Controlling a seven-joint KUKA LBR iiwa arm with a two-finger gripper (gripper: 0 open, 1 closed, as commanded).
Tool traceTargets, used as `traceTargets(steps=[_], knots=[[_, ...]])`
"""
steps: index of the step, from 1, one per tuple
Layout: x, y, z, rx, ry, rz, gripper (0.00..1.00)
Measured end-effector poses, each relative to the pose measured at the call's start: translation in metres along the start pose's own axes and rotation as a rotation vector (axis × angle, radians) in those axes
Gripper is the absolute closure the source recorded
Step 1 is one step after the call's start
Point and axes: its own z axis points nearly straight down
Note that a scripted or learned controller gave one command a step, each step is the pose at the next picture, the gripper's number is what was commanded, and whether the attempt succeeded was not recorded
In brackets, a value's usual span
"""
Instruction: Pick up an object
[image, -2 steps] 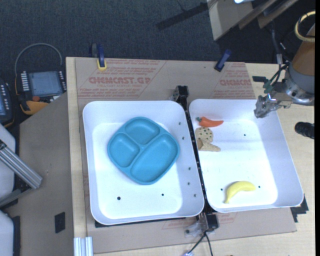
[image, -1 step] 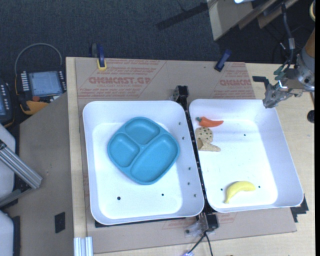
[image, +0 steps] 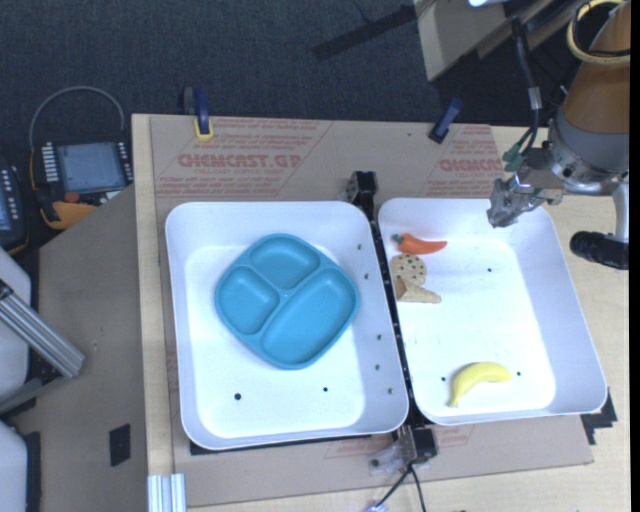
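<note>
The right bin (image: 560, 300) holds an orange carrot (image: 421, 243) near its left wall, a tan cookie-like piece (image: 409, 278) just below the carrot, and a yellow banana (image: 477, 380) near the front. My gripper (image: 507, 207) hangs over the far right corner of this bin, well away from all three objects. Nothing shows between its fingers.
A blue divided plate (image: 287, 299) lies in the left bin (image: 200, 380). The bins stand on a cardboard sheet (image: 300, 150) with clamps at the back edge. A handheld screen (image: 87, 166) sits off the bench to the left.
</note>
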Motion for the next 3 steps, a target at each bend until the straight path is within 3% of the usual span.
traceTargets(steps=[1,3], knots=[[0.059,-0.004,-0.004,-0.001,-0.001,0.0,1.0],[0.166,-0.014,0.023,0.001,0.0,-0.001,1.0]])
